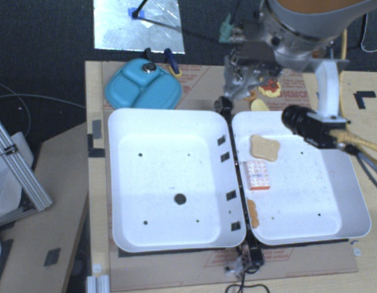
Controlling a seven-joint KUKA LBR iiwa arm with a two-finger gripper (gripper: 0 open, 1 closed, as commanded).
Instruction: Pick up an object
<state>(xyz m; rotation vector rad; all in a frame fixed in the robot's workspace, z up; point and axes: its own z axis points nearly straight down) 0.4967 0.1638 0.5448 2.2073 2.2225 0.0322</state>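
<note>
**A robot test lab, not a kitchen**

I work at a rig. My grey and orange arm (310, 11) enters at 1 o'clock over a cardboard-topped bench (96, 96). On the bench two shallow white bins, the left bin (115, 163) and the right bin (354, 191), are joined by black clips (230, 195). A bare aluminium rail (17, 170) stands at 9 o'clock, loose cables (30, 99) cross the dark floor, and a metal sheet (136, 29) lies at 11 o'clock. A bread-shaped piece (264, 148) in the right bin is a small prop, not a meal.
</note>
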